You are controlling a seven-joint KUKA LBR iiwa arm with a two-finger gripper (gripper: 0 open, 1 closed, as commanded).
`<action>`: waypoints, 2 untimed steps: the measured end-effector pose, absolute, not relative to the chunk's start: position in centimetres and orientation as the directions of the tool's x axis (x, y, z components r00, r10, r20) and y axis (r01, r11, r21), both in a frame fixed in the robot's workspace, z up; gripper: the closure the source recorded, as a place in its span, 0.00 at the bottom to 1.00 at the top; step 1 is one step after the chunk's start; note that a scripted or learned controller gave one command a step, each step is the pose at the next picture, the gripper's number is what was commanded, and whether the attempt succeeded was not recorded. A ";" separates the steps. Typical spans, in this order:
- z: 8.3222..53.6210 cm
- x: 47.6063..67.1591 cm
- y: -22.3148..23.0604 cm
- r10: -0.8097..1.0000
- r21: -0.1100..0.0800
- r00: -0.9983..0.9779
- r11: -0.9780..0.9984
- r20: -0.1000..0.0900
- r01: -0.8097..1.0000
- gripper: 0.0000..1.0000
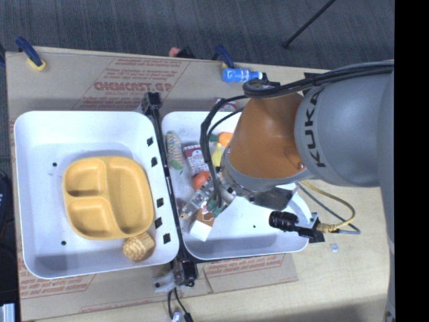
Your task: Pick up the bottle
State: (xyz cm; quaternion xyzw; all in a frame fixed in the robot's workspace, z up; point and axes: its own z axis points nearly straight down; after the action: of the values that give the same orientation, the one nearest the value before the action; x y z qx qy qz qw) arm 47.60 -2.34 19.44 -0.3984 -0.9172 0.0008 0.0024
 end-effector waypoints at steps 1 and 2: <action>33.2 47.7 -3.9 0.588 0.000 -0.809 0.809 -0.002 0.588 1.00; 23.9 47.6 -3.8 0.050 -0.001 -0.999 0.999 0.003 0.050 1.00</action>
State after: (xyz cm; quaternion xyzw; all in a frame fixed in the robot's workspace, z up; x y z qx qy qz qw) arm 47.63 -3.84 23.91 -0.0251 -0.9997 0.0004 0.0014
